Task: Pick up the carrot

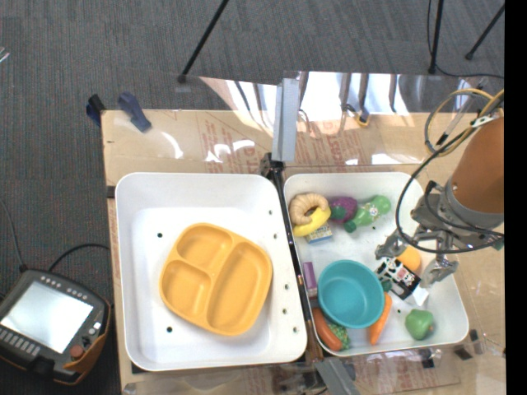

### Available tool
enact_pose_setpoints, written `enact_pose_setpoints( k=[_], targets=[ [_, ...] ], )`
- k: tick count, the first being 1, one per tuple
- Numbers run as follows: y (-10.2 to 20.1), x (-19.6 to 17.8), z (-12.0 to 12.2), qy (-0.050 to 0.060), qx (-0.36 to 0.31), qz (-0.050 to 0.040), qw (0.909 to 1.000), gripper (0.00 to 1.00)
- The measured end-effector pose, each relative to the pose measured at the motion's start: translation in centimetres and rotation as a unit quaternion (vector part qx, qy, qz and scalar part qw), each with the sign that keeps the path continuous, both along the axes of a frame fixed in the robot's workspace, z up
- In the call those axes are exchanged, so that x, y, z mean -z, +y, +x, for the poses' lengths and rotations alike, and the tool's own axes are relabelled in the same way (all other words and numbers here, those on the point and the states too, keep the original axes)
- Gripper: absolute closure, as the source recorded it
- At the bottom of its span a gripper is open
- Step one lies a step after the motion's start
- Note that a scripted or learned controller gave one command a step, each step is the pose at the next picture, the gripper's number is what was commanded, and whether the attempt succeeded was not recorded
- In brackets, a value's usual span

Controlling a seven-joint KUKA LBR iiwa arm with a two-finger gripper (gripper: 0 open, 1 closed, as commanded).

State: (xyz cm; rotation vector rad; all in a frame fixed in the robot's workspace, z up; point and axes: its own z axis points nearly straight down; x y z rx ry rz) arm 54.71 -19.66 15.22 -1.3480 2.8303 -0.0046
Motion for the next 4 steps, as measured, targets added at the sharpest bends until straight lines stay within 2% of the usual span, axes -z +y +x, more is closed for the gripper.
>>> enact_pose_setpoints(
  k=[1,2,3,4],
  targets=[
    [0.5,6.2,-1.5,0.001,-0.015,0.0,0.9999,0.0],
    [0.7,5.5,-1.6,0.003,-0.012,0.0028,0.9999,1.0],
    [1.4,-4.9,-1.3,0.001,0.123,0.0016,0.9924,1.0],
    [6.6,6.3,-6.1,-0.001,0.056,0.002,0.9984,1.0]
  ],
)
